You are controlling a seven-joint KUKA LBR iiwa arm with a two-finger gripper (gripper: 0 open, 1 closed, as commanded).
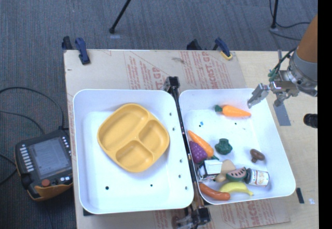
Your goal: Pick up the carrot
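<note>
We see the gripper [270,96] hanging over the right rim of the right bin [270,134], its 2 fingers spread wide with nothing between them. One finger [257,95] points left and down over the bin's upper right part; the other sits just outside the rim. Behind it the grey wrist rises toward the right edge, where the orange band [311,41] of the arm shows, so the arm leans in from the right.

The carrot [234,111] lies just left of the near finger, close but apart from it, in the upper part of the right bin, its green top to the left. A second orange carrot-like piece [200,143] lies lower, by the bin's left wall, touching a purple grape bunch [197,151]. Further down we find a green broccoli [223,146], a brown mushroom [257,155], a banana [236,187] and a sausage [213,192].

The left bin [88,171] holds a yellow divided plate [134,137] with 3 compartments.
</note>
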